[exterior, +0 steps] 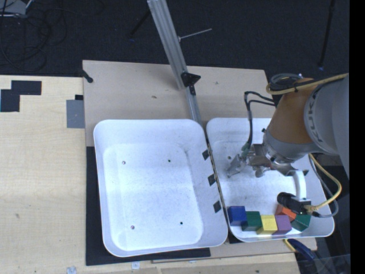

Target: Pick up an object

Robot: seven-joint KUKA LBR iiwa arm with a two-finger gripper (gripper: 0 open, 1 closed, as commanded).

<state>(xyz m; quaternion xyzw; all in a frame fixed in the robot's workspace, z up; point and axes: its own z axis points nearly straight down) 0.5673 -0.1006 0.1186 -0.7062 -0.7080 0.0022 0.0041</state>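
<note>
White bins are sitting side by side on your table. The end effector (235,165) is hanging spread open, grasping nothing, over the right bin (225,133), while coloured blocks (266,220) are clustering along its front edge.

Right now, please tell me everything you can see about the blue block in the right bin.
The blue block is a small cube of saturated blue, matte, perhaps wood or plastic. It lies flat in the right bin, near the front wall at the left end of a row of coloured blocks. A dark green block sits against its right side, then a yellow block. The claw hangs above and behind it, apart from it.
</note>
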